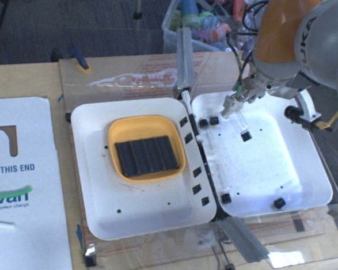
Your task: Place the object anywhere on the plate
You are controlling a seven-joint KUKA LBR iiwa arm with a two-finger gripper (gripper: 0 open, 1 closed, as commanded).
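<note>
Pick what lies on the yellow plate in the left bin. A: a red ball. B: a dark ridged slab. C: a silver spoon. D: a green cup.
B: a dark ridged slab lies flat across the yellow plate in the left bin.

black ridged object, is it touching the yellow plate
Touching. The camera view shows the black ridged object lying flat inside the yellow plate, its rim visible all around.
</note>
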